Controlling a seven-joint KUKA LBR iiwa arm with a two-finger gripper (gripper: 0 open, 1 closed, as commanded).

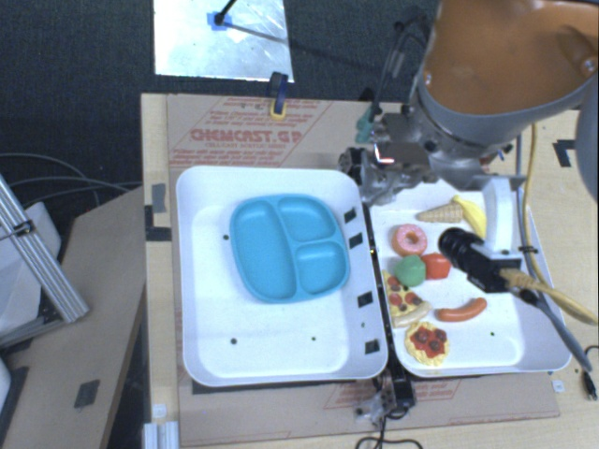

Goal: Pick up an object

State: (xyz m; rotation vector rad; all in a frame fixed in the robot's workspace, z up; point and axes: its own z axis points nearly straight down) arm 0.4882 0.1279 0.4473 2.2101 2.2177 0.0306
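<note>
The right bin (496, 344) holds toy food: a pink donut (409, 239), a green ball (408, 270), a red piece (437, 267), a waffle cone (440, 214), a yellow banana (471, 215), a sausage (461, 310), a pizza slice (404, 302) and a small spaghetti plate (427, 342). My gripper (376, 171) hangs at the back left corner of that bin, just behind the donut and cone. Nothing shows in its grasp. The arm's orange band (505, 36) covers the back of the bin.
A blue divided plate (288, 247) lies in the left bin (215, 344). A black cylinder (471, 255) with a yellow cable juts over the right bin beside the red piece. The wall between the bins (372, 279) carries black clips.
</note>
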